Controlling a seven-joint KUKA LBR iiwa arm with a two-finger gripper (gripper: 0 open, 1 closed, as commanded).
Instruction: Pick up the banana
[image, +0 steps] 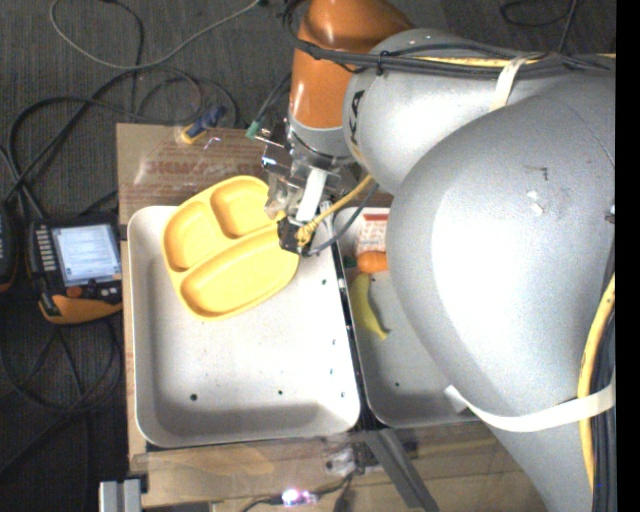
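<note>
The banana lies in the right bin close to its left wall, a yellow strip partly hidden under the arm. My gripper hangs over the left bin, above the right edge of a yellow divided plate. It is well to the left of and beyond the banana, with the wall between the bins in between. Nothing shows between its fingers.
An orange object sits just beyond the banana in the right bin, with a red-and-white packet behind it. My bulky grey arm covers most of the right bin. A handheld screen device and cables lie on the floor at left.
</note>
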